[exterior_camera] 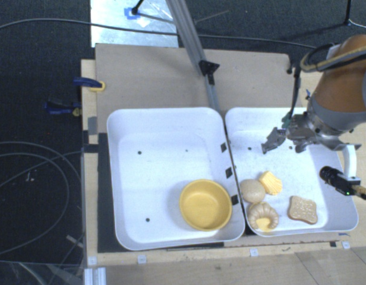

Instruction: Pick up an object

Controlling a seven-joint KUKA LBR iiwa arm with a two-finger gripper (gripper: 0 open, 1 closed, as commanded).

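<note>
You have two white bins side by side on the bench (147,76). The left bin (141,129) holds one yellow bowl (205,204), upright, near its front right corner and close to the shared wall; the rest of that floor is bare white.

The right bin (248,126) carries all its items along the front edge. A round bun (252,190) sits just beside the shared wall. A yellow wavy chip-shaped piece (270,183) touches the bun's right side. A croissant (263,216) lies just in front of the bun, close to the front rim. A slice of toast (303,209) lies apart to the right, with white floor around it on all sides.

The arm (340,94) enters from the right. The pincer (284,140) hangs over the rear middle of the right bin, well apart from the food items. Its fingers (271,143) appear spread, with nothing between them. You have bare floor beneath it and toward the rear rim.

A grey pole (192,40) slants across the bench behind the bins. A blue clamp (88,83) grips the bench's left edge.
</note>
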